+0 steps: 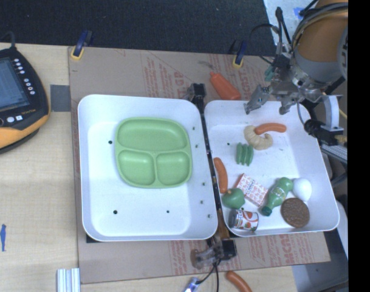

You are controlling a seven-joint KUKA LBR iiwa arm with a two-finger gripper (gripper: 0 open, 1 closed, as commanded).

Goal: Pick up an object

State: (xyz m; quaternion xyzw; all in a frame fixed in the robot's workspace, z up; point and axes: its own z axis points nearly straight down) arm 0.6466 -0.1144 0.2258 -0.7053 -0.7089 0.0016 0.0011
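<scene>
So far nothing has been picked up, and the whole job is left to be done. The gripper [271, 104] is seen above the top edge of the right bin [312, 157], with its fingers spread apart and nothing held between them. The nearest object, an orange sausage [270, 128], is found just below it, lying against a curled pastry [258, 139]

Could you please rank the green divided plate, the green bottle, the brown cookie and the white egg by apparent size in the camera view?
1. Green divided plate, by far the largest.
2. Green bottle.
3. Brown cookie.
4. White egg, though it looks close to the cookie in size.
</scene>
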